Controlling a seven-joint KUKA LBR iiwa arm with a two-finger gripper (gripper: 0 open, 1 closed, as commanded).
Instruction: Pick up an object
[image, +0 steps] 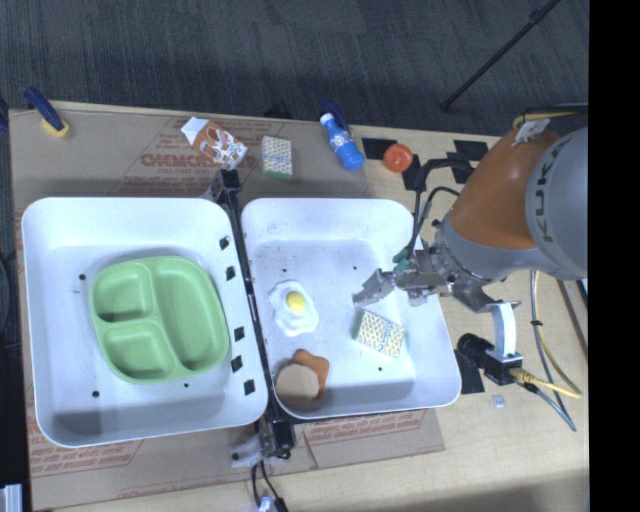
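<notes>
- My pincer hangs low inside the right bin, toward its right wall, with nothing visibly between its tips; I cannot tell whether it is spread or pressed together.
- The patterned packet lies on that bin's floor, just below my pincer.
- The fried egg sits near the bin's left wall, well to the left of my pincer.
- The toast slice rests in the bin's lower left corner.
- The green divided plate lies in the left bin, beyond the right bin's left wall.

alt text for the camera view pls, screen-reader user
The gripper hovers in the right bin above a patterned packet, beside a toy fried egg and a bread slice. The left bin holds a green divided plate.
</notes>
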